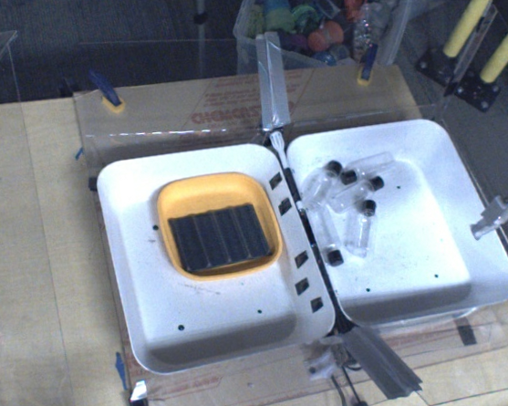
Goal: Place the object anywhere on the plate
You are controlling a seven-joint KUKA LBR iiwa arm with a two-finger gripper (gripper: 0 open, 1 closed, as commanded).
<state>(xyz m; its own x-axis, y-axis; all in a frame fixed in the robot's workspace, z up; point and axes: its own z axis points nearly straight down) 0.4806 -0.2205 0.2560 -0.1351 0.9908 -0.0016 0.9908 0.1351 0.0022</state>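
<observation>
A yellow plate [173,201] with rounded corners lies in the left bin [136,285]. A black ribbed slab [219,238] rests flat on it and covers most of its middle. Several clear plastic vials with black caps [350,202] lie in a loose heap in the upper left part of the right bin [444,257]. My gripper [495,217] hangs at the right rim of the right bin, well to the right of the vials and far from the plate. I see nothing held in it.
A raised divider with black tabs [297,238] runs between the two bins. A clear box of colourful toys [321,1] stands behind the bins. Yellow foam tubes [485,4] lie at the back right. The right half of the right bin's floor is bare.
</observation>
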